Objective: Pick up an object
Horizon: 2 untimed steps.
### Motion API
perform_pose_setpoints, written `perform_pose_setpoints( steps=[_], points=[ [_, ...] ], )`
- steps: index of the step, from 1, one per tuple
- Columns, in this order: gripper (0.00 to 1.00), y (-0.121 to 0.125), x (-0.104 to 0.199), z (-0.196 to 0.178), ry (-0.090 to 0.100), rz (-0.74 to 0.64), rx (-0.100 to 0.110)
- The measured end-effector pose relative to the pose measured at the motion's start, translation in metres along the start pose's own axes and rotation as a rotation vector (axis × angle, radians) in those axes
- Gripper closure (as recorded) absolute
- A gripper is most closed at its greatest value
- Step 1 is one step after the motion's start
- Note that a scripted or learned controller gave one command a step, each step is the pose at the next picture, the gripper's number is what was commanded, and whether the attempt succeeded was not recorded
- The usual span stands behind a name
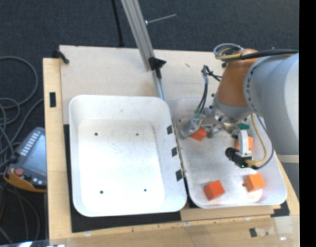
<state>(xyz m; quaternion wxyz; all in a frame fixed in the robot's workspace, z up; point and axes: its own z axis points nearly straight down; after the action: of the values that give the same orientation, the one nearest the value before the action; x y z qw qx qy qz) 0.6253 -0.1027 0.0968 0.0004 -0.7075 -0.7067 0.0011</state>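
My gripper (198,128) is low over the upper left part of the right bin (227,202), close to its left wall. A small orange block (198,135) sits between the two metal fingers, which are shut on it. Two more orange blocks lie near the bin's front edge: a darker one (214,190) at front centre and a lighter one (253,182) at the front right corner. The grey arm with its orange band (234,86) comes in from the right and hides the bin's back right part.
The left bin (78,138) lies beside the right one, their walls almost touching. A slanted aluminium pole (140,32) rises behind the bins and meets the bench near their gap. Cables and a small black unit (240,156) hang from the wrist over the right bin.
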Motion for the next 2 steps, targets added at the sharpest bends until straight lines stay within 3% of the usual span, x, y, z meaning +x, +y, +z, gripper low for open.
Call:
perform_pose_setpoints(
  steps=[1,2],
  points=[
    [1.0,0.002,-0.002,-0.011,0.0,0.004,-0.005],
    [1.0,0.026,0.09,-0.106,0.003,-0.011,-0.011]
  ],
)
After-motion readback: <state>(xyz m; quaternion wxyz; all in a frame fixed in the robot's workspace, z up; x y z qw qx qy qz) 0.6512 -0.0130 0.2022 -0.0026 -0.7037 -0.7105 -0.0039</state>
